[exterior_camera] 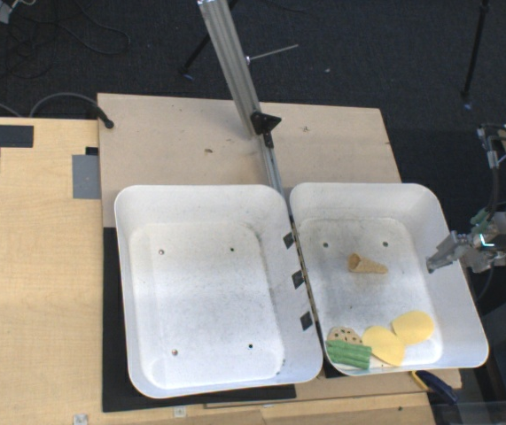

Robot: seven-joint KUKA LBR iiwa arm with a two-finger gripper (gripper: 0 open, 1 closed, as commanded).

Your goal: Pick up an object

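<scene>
Gripper: at the right bin's outer rim (jaw state cannot be told).
Tan wedge: on that bin's floor, well inward from the gripper, untouched.
Yellow pieces: bin's near corner.

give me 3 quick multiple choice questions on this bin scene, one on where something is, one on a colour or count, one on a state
1. Where is the cone?
A. left bin
B. right bin
C. on the bench

2. How many yellow pieces lie in the right bin?
A. two
B. four
C. none

3. Where is the gripper?
A. at the right bin's right rim, apart from the pieces
B. gripping the cone
C. over the left bin

Answers:
1 B, the cone lies mid right bin.
2 A, two yellow pieces sit at its near edge beside a green piece.
3 A, it sits at the rim with nothing seen between its fingers.
</scene>
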